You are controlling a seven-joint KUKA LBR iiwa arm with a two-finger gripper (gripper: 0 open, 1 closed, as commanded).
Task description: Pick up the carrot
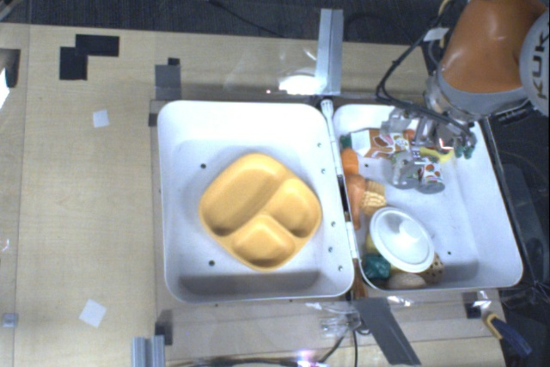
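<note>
The carrot (pixel 351 170) is a short orange piece lying along the left wall of the right bin (pixel 481 211), close to the divider. My gripper (pixel 414 170) hangs over the upper middle of that bin, to the right of the carrot and apart from it. Its metal fingers point down above a small patterned item. The arm's orange band (pixel 485 43) rises behind it at the upper right.
A yellow divided plate (pixel 259 209) lies in the left bin (pixel 180 185). In the right bin sit a white bowl (pixel 401 238), a waffle-cone piece (pixel 371 198), a dark green item (pixel 375 268), a brown item (pixel 411 278) and colourful packets (pixel 388 143).
</note>
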